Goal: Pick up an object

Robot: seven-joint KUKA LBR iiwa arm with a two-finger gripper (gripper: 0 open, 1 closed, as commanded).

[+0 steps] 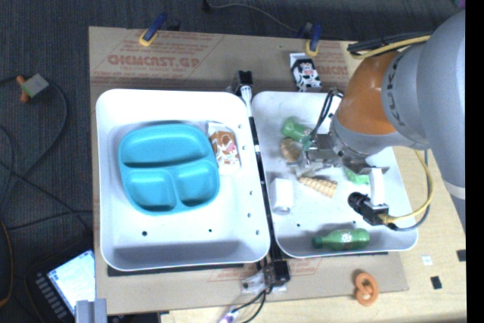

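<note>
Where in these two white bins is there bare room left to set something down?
Left bin: a bare strip of floor along the front, below the blue divided tray. Right bin: a small patch between the white block and the green bottle. The right bin's middle is crowded: the gripper hangs over the ice-cream cone and green toys.

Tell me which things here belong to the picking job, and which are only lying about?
Job: gripper, right bin, green bottle, cone-shaped toy, white block.

Lying about: blue divided tray and small packet in left bin, orange ring on bench.
</note>
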